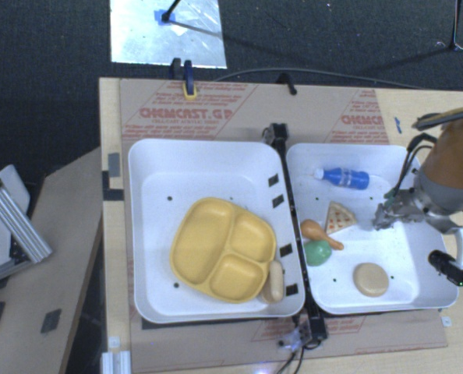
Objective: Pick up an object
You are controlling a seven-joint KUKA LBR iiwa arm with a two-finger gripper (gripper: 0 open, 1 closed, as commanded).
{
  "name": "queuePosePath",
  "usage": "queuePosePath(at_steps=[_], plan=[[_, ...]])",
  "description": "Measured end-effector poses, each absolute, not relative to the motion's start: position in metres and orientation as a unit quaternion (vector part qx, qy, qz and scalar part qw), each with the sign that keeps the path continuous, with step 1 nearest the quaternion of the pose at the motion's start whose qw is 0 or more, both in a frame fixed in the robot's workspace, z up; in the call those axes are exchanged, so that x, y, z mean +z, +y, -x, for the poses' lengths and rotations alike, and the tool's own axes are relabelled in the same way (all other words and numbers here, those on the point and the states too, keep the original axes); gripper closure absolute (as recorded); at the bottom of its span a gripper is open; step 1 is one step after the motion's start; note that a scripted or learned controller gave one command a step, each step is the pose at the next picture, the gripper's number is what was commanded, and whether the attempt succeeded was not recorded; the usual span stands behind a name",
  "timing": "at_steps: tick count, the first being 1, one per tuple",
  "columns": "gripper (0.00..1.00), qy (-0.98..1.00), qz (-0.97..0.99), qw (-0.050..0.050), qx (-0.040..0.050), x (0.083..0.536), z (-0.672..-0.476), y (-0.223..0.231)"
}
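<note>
The right bin [418,291] holds several small items. A blue bottle [345,178] lies near its far wall. A tan wedge like a pizza slice [340,218] sits in the middle. An orange carrot-like piece [320,233] and a green ball [319,252] rest by the left wall, and a round tan biscuit [370,279] lies near the front. My gripper [383,217] reaches in from the right and hangs low over the bin floor, just right of the wedge and apart from it. Nothing shows in its grasp.
The left bin [150,209] holds a yellow divided plate [224,248] with a pale bread roll [274,280] at its right corner. A black divider [288,209] runs between the bins. A second dark clamp part [448,265] of the arm overhangs the right bin's right wall.
</note>
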State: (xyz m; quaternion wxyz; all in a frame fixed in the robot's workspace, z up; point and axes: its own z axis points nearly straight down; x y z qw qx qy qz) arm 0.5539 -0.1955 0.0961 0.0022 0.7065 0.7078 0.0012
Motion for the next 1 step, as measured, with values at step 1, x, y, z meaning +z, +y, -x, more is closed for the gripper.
queuePosePath(at_steps=[1], plan=[[1.00,0.709,-0.706,0.004,0.0019,0.1528,-0.5657,-0.1928]])
